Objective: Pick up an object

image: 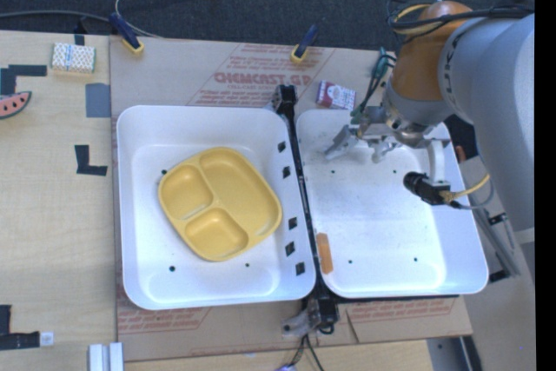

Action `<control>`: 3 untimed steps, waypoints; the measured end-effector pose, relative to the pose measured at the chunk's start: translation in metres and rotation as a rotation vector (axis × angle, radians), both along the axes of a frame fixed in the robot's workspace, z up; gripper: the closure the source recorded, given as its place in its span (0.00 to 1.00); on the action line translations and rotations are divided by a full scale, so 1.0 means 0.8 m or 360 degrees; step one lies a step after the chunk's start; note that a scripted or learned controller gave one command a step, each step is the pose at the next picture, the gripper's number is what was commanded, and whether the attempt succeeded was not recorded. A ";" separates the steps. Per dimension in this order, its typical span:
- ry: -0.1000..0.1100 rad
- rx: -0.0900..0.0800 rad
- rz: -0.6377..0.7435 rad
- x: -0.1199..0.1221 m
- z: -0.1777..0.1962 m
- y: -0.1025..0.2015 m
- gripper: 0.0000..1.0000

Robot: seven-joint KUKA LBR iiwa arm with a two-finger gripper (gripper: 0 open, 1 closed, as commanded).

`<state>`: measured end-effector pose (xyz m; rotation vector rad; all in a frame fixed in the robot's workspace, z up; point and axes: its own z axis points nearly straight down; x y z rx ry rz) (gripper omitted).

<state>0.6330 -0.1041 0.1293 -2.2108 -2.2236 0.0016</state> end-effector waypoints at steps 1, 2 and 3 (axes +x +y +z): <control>-0.0008 -0.0008 -0.0007 0.004 -0.055 0.013 0.00; -0.0011 -0.0009 -0.0006 0.005 -0.043 0.013 1.00; -0.0008 -0.0006 -0.0005 0.005 -0.031 0.014 1.00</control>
